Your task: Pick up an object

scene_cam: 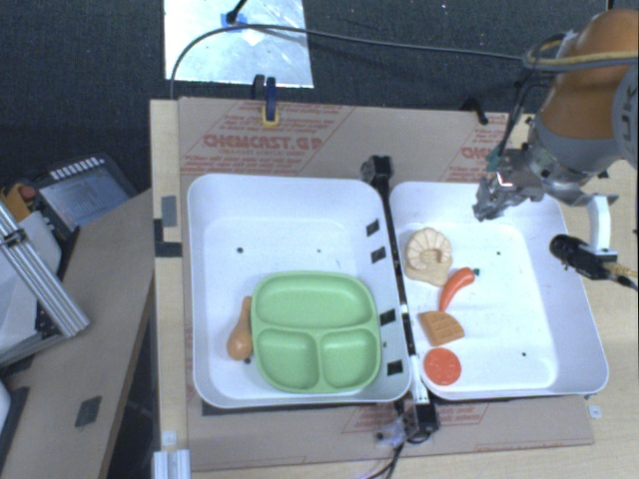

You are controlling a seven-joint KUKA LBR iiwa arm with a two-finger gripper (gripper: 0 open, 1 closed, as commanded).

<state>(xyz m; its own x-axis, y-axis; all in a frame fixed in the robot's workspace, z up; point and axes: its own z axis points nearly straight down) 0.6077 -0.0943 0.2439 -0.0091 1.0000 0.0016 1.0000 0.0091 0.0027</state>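
The right bin (559,307) holds a cream shell-shaped piece (429,252), a red-orange chili pepper (455,287), a tan wedge (440,326) and a red round tomato slice (442,366), all along its left side. My gripper (492,203) hangs over the bin's far edge, up and to the right of the shell piece, with nothing visible between its fingers. In the left bin (290,218) lie a green divided plate (315,330) and a tan pear-shaped toy (241,331) just left of it.
A black divider with clips (387,257) runs between the bins. A black and white fixture (589,252) sticks in over the right bin's right rim. A cable (399,40) crosses the back of the bench.
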